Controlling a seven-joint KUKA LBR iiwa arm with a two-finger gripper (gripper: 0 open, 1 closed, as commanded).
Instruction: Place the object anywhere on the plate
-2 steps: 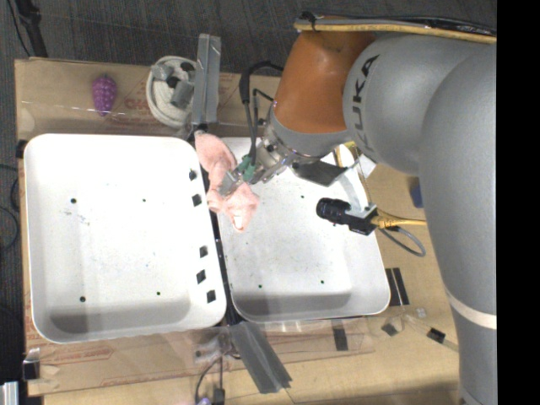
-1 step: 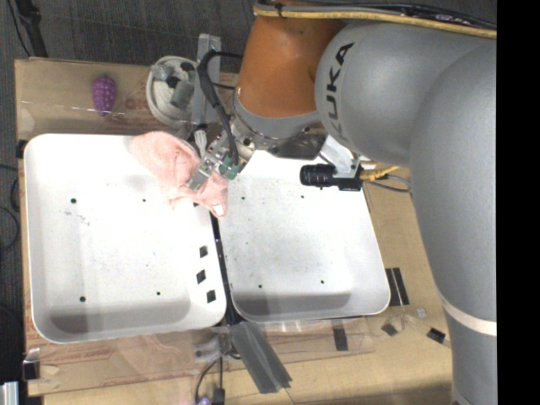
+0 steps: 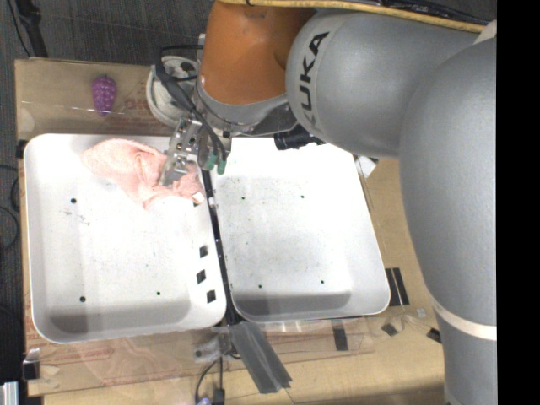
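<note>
At top right of the left bin [image 3: 51,251], the gripper [image 3: 179,169] touches a pink cloth [image 3: 126,165]; fingers look clamped on its edge. Purple thing [image 3: 104,94] sits on counter [image 3: 59,83] above bin.

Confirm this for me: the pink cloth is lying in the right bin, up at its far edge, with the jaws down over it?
Not quite. The pink cloth lies in the left bin, not the right bin. The rest holds: in the camera view it sits toward the far edge, near the wall between the bins, with the gripper down over its right end.
</note>
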